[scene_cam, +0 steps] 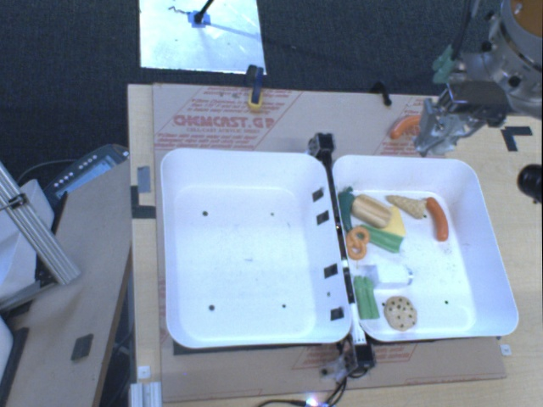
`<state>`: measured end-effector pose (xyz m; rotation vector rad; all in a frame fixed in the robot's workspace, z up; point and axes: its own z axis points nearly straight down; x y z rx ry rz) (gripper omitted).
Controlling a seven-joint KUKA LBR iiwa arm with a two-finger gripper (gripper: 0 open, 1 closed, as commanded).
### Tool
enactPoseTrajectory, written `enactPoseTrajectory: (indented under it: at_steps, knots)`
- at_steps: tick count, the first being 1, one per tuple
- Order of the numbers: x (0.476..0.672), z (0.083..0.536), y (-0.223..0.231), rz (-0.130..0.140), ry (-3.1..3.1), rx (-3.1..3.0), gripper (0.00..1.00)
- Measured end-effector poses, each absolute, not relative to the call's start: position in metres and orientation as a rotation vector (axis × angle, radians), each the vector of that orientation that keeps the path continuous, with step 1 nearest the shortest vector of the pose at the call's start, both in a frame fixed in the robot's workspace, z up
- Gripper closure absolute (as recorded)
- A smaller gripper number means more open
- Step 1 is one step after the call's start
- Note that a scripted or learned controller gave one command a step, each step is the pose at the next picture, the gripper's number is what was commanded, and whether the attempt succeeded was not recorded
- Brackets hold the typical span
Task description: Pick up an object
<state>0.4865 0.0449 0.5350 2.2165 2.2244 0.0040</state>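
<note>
The end effector (pixel 434 136) is being held at the upper right of the frame, above the far rim of the right bin (pixel 488 227); whether it is open or closed cannot be told. An orange piece (pixel 405 126) is lying on the desk (pixel 221 117) just left of it, outside the bin; it cannot be said to be gripped.

A miss is being risked, it is judged, because the pickable things are being kept lower in the frame, crowded toward the divider; a descent from here could be landing on the rim or on bare floor, and a grasp among the crowded pieces could be catching two or pushing one aside.

The right bin is holding a bun (pixel 372 209) on a yellow slab (pixel 395 222), a cone (pixel 408 204), a sausage (pixel 438 218), an orange ring (pixel 357 242), green strips (pixel 366 296) and a cookie (pixel 400 313); the left bin (pixel 182 219) is showing bare white floor.
</note>
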Motion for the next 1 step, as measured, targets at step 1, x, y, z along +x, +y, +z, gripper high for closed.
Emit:
enactPoseTrajectory:
  at_steps: [1]
  knots:
    - [0.4865, 0.5351, 0.0503, 0.004, 2.224, 2.216, 1.0]
